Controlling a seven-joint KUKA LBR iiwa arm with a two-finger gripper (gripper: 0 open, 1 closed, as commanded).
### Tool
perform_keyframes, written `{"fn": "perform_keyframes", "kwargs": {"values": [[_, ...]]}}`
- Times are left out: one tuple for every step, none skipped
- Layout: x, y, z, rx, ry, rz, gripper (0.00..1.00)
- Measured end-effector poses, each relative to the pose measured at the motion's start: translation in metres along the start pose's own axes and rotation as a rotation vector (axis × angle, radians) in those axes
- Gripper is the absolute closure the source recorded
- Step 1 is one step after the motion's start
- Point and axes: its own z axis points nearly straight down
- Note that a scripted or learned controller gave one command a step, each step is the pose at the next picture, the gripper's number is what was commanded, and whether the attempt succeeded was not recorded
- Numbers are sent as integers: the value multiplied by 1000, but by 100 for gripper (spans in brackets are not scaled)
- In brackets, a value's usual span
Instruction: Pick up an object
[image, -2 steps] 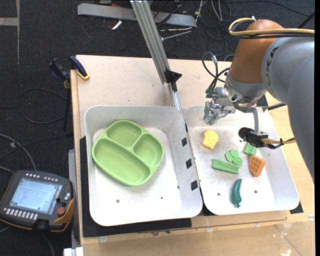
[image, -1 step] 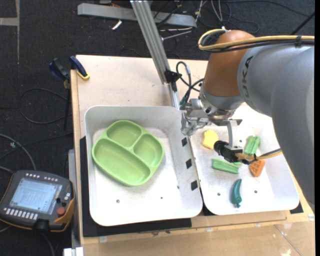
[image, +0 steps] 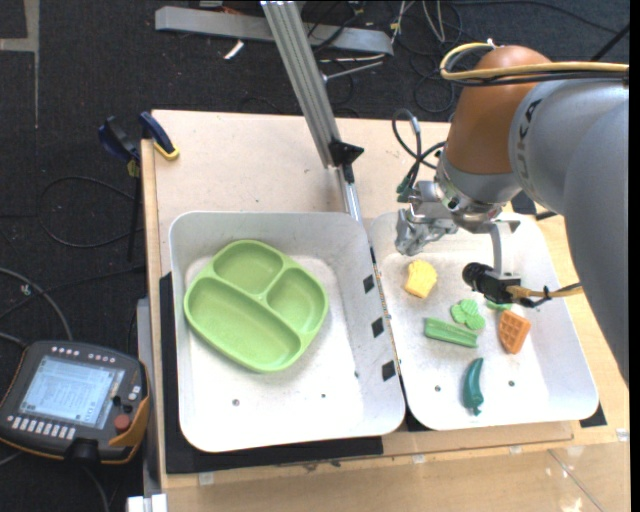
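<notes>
On your left, the left bin (image: 200, 420) on the desk (image: 250, 160) holds a green divided plate (image: 256, 303). In the right bin (image: 560, 385) you see a yellow piece (image: 421, 279), a green stick (image: 450, 333), a teal pepper (image: 472, 386) and an orange waffle piece (image: 513, 331). The gripper (image: 412, 238) hangs just above the yellow piece; whether it is parted or closed cannot be told.

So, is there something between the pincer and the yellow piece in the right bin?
Nothing visible. The pincer hangs just above the yellow piece, with bare bin floor between; the other toys lie farther right.
</notes>
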Motion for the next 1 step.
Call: {"fn": "perform_keyframes", "kwargs": {"values": [[67,-30,0,6,5,-13,100]]}}
